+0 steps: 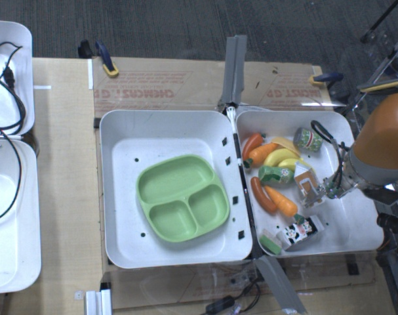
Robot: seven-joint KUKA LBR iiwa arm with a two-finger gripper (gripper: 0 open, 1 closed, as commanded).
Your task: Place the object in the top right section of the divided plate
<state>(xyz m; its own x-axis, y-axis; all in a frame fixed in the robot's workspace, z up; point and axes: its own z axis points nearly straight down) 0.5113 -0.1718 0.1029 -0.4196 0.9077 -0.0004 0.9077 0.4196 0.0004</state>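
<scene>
The tool (323,192) hangs low in the right bin (362,231), just beside a small carton with an orange-and-white face (305,181), and whether it is spread or pressed together cannot be told from this slanted view; nothing is clearly seen pinched in it. The task's thing is not named, but the carton next to the tool is the likeliest candidate, lying at the right-hand side of a heap of toy food: a yellow banana (282,155), a red pepper (252,143), an orange carrot (280,201), a red sausage (261,195), a green packet (275,174) and a small tin (307,139). The carton looks light and fairly stiff, with flat faces that should give two fingers a fair hold if they close across opposite sides; its walls may dent under too hard a squeeze. It touches or nearly touches the packet and the carrot, so the free right-hand side looks the better approach. A black-and-white box (297,231) lies apart, nearer the bin's front. The green divided plate (181,197) sits in the left bin (120,176) on the table (61,176), well apart from the heap, its sections bare, so the placing is not yet done.
</scene>
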